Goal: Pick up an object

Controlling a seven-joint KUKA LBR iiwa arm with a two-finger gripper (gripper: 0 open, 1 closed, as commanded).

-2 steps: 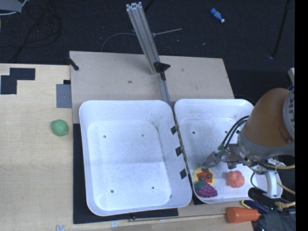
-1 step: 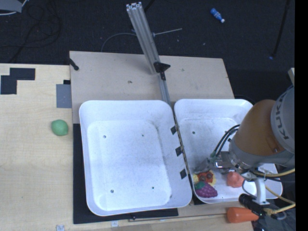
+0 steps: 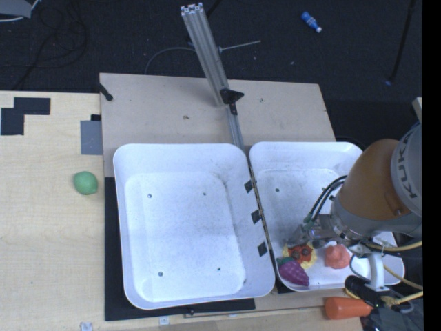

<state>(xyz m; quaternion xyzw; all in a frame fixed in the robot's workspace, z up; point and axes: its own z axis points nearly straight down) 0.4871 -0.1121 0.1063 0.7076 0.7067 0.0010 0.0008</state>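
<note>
The bench (image 3: 41,205) carries two white bins; a green ball (image 3: 85,183) lies at 9 o'clock. In the right bin (image 3: 296,164), the end effector (image 3: 308,236) hangs low over a red-yellow toy (image 3: 301,253), beside a purple object (image 3: 294,274) and a pink object (image 3: 337,256); its grip cannot be told.

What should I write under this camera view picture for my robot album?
Robot arm lowers its claw into the right bin over a purple toy and pink toy; a green ball sits outside.
</note>
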